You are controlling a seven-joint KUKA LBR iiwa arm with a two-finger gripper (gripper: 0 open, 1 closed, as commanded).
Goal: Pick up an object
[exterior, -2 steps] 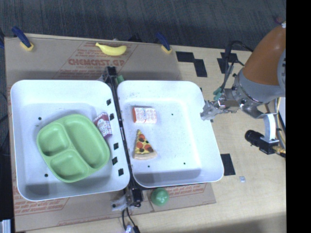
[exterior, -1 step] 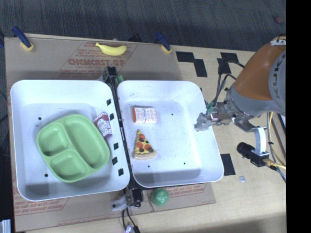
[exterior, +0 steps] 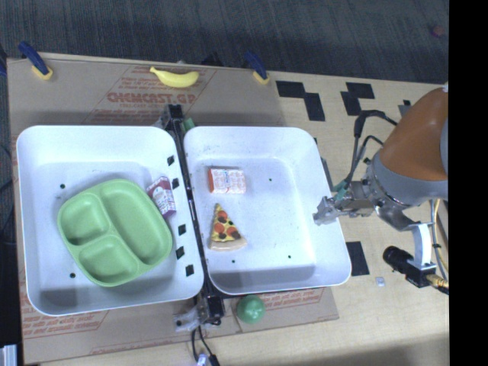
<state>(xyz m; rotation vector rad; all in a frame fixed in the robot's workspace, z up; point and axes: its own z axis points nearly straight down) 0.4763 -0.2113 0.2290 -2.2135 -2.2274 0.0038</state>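
**Ana:** Cardboard covers the bench, and two white bins sit on it side by side: the left bin (exterior: 30,204) fills the left half of the frame, the right bin (exterior: 324,197) the middle.

**Ben:** How far along is the pick?

**Ana:** By my reading, nothing is lifted yet. The pizza slice toy (exterior: 226,228) lies flat in the right bin's lower left part, the small pink-and-white box (exterior: 227,180) just above it. A green divided tray (exterior: 114,229) and a small red packet (exterior: 161,196) rest in the left bin.

**Ben:** And the pincer?

**Ana:** The gripper (exterior: 326,210) sits at the right bin's right rim, at centre right of the frame, well apart from both toys. I see nothing between its tips. How wide it stands, I cannot tell; it is too small and blurred.
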